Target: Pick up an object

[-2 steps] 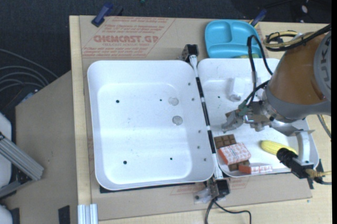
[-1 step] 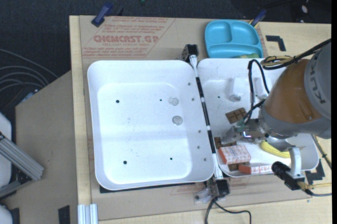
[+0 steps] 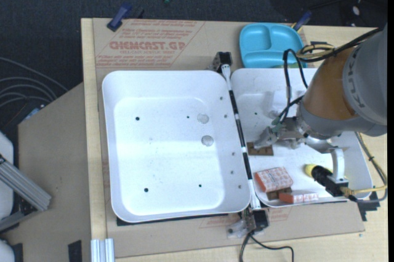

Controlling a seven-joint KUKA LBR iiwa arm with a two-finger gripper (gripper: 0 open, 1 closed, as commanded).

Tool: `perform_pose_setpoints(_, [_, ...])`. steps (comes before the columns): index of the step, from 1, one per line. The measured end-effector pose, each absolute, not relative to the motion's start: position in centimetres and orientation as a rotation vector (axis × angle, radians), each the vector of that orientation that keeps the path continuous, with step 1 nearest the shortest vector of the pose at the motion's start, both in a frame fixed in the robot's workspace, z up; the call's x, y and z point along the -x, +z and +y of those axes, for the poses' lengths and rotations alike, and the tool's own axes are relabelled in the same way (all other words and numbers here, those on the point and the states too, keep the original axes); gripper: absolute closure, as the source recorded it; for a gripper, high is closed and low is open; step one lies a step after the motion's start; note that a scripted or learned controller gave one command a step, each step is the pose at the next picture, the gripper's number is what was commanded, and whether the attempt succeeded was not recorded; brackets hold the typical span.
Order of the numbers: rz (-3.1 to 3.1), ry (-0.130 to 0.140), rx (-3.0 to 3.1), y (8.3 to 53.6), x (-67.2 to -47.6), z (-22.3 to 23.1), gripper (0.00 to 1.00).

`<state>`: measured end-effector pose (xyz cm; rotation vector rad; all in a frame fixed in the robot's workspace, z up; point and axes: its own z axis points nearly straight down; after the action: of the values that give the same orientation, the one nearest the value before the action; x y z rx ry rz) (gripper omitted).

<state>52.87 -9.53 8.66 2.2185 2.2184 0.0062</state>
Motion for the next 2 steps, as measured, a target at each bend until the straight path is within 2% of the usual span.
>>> perform_pose_setpoints(1, [2.218, 0.009, -2.216, 9.7, -52.9, -9.5, 1.00])
perform_pose_setpoints(2, [2.222, 0.000, -2.222, 23.9, -47.9, -6.4, 1.00])
